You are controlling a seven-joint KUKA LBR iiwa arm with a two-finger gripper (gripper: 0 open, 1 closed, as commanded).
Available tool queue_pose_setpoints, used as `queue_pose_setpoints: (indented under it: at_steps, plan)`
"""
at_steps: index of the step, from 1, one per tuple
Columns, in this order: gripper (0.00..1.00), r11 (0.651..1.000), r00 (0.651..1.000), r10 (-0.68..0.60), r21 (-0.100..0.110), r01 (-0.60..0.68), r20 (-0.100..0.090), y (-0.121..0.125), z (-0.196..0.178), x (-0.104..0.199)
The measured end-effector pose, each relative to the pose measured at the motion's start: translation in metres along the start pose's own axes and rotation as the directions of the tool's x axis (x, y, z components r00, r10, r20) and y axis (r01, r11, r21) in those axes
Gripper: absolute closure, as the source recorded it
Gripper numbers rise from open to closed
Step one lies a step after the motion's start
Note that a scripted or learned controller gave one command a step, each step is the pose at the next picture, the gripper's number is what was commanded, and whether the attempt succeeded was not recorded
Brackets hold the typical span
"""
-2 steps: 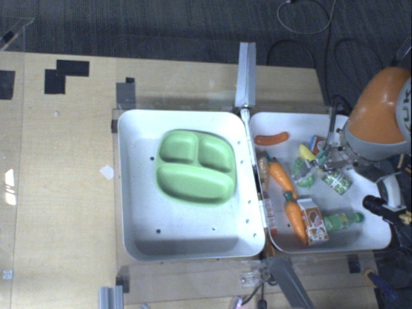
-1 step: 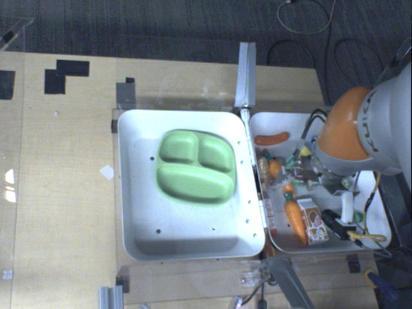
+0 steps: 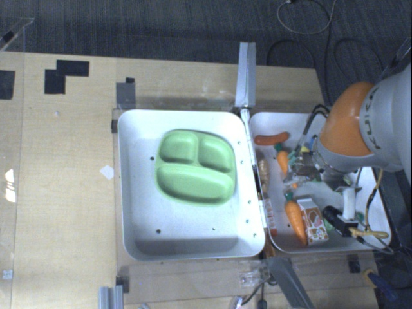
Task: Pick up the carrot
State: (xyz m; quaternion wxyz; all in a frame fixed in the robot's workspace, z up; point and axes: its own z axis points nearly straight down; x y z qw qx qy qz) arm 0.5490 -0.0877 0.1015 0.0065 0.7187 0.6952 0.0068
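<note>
From above, the gripper (image 3: 297,172) hangs low in the right bin (image 3: 381,216), and whether its fingers are apart or together, I cannot tell. There are 2 carrots: 1 small carrot (image 3: 282,162) sits just left of the gripper, touching or nearly so, and 1 larger carrot (image 3: 295,219) lies below it, near the bin's front wall. 1 sausage (image 3: 272,138) rests toward the back. 1 small carton (image 3: 313,223) presses against the larger carrot's right side. Over in the left bin (image 3: 138,192), 1 green sectioned tray (image 3: 195,166).
</note>
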Motion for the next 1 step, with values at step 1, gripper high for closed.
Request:
queue_pose_setpoints:
  at_steps: [1]
  plan:
    - [1.0,0.995,0.995,0.096,0.014,-0.097,0.002,0.0198,-0.1538,0.0403]
